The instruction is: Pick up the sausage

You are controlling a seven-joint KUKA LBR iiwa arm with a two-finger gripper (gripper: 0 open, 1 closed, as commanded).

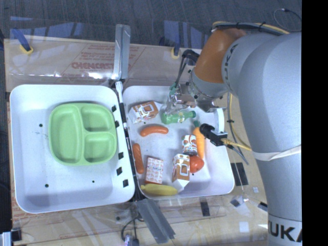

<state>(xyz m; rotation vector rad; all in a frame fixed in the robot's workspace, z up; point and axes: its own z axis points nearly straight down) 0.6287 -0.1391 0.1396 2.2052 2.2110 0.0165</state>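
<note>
An orange-red sausage (154, 130) lies on its side in the upper middle of the right bin (221, 184). A second, similar sausage (138, 158) lies lengthwise along that bin's left wall. My gripper (175, 104) hangs over the bin's upper part, just above a green bottle (179, 117) and up and to the right of the first sausage. Nothing shows held in it. The grey arm with its orange band comes in from the right and covers the bin's upper right corner.
The right bin also holds a small carton (144, 111), a carrot (200, 141), a patterned can (189, 145), a tomato (196, 164), two more cartons (180, 167) (154, 169) and a banana (160, 189). A green divided plate (82, 133) sits in the left bin (25, 188).
</note>
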